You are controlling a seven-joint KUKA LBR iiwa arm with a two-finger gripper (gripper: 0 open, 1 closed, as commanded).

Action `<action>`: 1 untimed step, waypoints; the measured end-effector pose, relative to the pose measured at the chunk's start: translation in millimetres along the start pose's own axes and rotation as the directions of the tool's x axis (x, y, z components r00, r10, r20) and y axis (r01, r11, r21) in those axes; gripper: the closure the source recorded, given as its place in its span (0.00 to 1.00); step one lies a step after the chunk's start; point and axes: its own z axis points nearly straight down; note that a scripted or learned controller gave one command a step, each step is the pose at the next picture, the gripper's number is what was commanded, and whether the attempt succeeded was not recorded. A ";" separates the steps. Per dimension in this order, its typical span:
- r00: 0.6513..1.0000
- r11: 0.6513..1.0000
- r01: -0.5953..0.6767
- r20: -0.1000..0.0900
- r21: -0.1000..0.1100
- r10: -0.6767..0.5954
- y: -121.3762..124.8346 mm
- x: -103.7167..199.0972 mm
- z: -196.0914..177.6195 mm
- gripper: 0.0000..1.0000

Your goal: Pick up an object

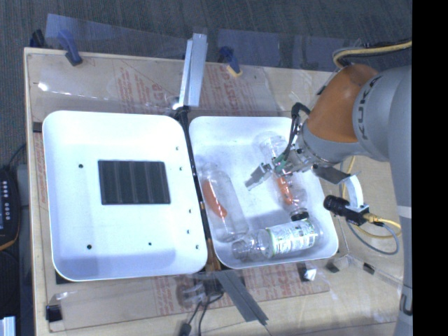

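Lighting and image quality, overhead camera view.
Illumination is bright and even; the left bin (112,187) is nearly overexposed, with a soft shadow along its lower inside wall. Clear bottles (283,240) in the right bin (210,135) show small glare spots. Focus is slightly soft throughout, and fine detail is possibly lost to compression.

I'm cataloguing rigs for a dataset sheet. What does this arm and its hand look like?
The arm is a thick, rounded grey body with faint lettering on its side and a glossy orange band above the wrist. A black cable loops beside the wrist. The hand is small, of grey metal, with green wiring at its base. A yellow cable runs behind the arm.
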 end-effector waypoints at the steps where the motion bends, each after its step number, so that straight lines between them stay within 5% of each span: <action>1: 1.000 1.000 0.022 0.003 -0.003 -0.022 -0.6 -0.1 -5.9 0.00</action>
